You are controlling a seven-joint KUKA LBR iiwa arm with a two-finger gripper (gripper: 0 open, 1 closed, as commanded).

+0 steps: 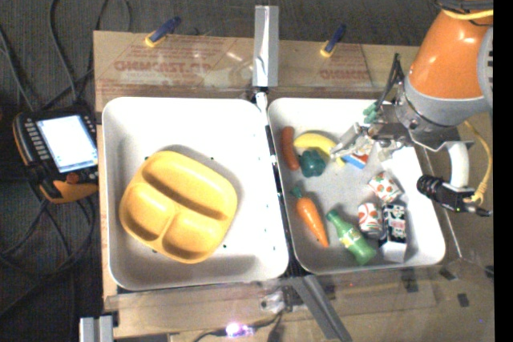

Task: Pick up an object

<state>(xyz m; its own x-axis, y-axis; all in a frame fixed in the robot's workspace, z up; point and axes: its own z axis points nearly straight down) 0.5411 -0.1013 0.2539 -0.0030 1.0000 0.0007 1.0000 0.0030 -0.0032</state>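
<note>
Single fixed camera above, slanted down, both bins (112, 172) in frame

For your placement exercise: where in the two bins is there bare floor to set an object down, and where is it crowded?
Free: the left bin around the yellow tray, mainly its back corners. Crowded: the right bin, where the carrot, green bottle, cartons and gripper leave small gaps.
</note>
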